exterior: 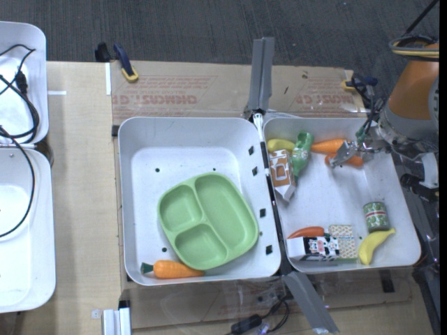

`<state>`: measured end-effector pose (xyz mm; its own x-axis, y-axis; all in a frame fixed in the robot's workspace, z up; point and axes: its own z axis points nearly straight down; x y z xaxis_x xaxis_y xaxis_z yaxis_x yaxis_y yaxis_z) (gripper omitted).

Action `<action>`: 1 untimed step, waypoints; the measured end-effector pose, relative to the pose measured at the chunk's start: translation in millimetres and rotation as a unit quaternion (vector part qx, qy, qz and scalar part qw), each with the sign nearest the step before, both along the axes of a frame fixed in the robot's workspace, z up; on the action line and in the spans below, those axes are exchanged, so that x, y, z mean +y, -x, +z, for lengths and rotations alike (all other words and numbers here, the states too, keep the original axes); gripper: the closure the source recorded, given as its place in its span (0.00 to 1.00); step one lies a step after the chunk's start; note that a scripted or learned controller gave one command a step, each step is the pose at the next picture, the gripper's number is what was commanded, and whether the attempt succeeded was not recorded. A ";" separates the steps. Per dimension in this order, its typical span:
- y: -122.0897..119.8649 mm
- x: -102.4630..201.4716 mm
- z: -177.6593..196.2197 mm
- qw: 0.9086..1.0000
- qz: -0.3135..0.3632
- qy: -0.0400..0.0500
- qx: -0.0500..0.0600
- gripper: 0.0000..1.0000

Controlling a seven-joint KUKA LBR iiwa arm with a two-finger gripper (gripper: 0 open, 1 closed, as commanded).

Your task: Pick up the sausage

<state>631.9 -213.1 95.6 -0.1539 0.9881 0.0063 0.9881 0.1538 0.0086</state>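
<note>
Sausage (305,232), one, reddish, touches the cow-printed white carton (318,246); gripper (343,156) far above the carton, grip state unclear.

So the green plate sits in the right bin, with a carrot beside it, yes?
Not quite. The camera view shows the green plate in the left bin, not the right one. The carrot does lie beside it, at the plate's near edge.

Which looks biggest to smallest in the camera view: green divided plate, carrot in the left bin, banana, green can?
1. green divided plate
2. carrot
3. banana
4. green can, though banana and can look close, so that order is unsure.
</note>
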 end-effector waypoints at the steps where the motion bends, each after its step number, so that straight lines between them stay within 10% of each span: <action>1: 1.0 -3.3 8.4 1.000 -0.001 0.003 0.001 1.00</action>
